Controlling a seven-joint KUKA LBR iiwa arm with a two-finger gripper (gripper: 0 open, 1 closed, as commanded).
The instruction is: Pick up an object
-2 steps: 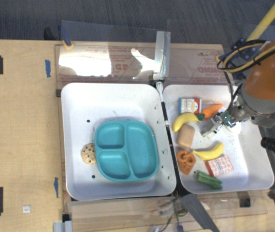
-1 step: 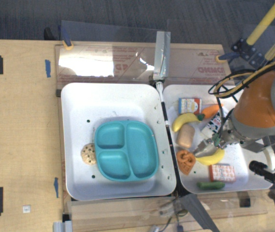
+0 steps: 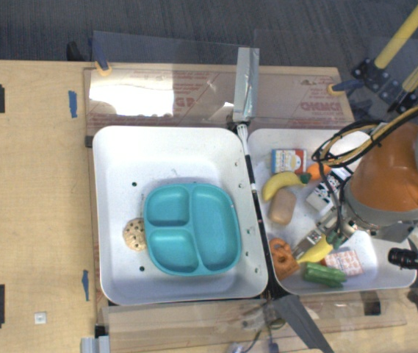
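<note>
The right bin (image 3: pixel 392 282) holds the loose items. A yellow banana (image 3: pixel 278 184) lies beside a tan oval piece (image 3: pixel 283 207), with a small red and blue box (image 3: pixel 288 159) behind them. Along the front lie an orange pretzel-like piece (image 3: pixel 282 257), a small yellow piece (image 3: pixel 316 252), a green vegetable (image 3: pixel 324 273) and a pink and white packet (image 3: pixel 345 260). My gripper (image 3: pixel 326 234) hangs low in this bin, just above the small yellow piece. The orange-banded wrist (image 3: pixel 388 175) hides the bin's right part. A small orange item (image 3: pixel 314 172) peeks out by the wrist.
In the left bin (image 3: pixel 120 153) a teal divided plate (image 3: pixel 192 228) lies, with a speckled cookie (image 3: pixel 134 234) at its left edge. A ridge (image 3: pixel 251 197) separates the two bins. Cables loop over the right bin's back. Clear panels stand behind both bins.
</note>
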